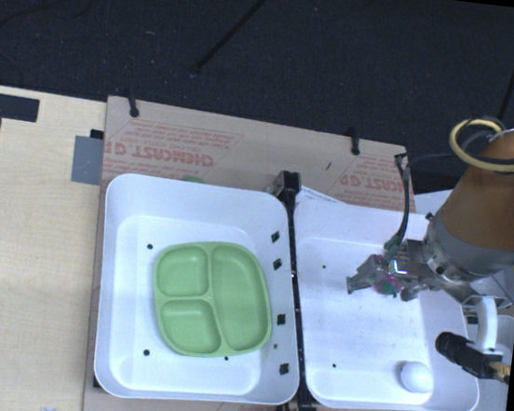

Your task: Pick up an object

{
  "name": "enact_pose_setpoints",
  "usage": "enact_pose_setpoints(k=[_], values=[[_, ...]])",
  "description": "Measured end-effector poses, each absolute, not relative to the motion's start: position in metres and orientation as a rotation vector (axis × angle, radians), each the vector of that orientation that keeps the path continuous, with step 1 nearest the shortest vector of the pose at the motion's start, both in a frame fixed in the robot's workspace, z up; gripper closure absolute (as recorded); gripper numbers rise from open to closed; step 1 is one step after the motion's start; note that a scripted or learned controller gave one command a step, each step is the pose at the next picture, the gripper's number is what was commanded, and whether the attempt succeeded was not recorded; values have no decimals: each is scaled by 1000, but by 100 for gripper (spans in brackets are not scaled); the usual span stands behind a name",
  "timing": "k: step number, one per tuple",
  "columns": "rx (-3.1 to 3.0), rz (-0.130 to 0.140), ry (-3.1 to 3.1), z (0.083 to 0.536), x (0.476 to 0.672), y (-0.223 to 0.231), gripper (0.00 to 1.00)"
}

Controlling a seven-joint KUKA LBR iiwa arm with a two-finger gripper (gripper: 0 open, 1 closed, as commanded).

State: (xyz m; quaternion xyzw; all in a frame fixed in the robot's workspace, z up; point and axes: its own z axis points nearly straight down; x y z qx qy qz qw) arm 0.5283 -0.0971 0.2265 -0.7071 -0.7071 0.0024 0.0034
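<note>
Left bin (pixel 133 221): a green divided plate (pixel 212 297) lies flat in the middle, three compartments up. It is broad and low, so I would judge it awkward for a two-finger pinch except at the rim.

Divider (pixel 287 298): the dark strip where the two bins meet; a descent close to it looks likely to catch.

Right bin (pixel 332 351): white floor, mostly bare. The end effector (pixel 383 280) sits over its upper middle, with something small and purplish at its tip.

End effector state: I cannot tell whether it is spread or pressed together, nor whether the purplish bit is held or part of the tool.

Task's thing: a small white ball (pixel 416 376) rests in the near right corner of the right bin, well apart from the end effector.

Doing it well: if the ball is the target, I would come straight down over its centre and close gently, since a round thing will likely roll off into the corner wall.

Hard to make out: the ball is white on white, its edge faint. The grey and orange arm (pixel 487 207) is cut off at the right.
</note>
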Motion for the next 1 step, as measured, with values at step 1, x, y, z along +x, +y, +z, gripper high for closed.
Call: enact_pose_setpoints(k=[1], values=[[-2216, 7, -2217, 176, 520, -90, 0]])
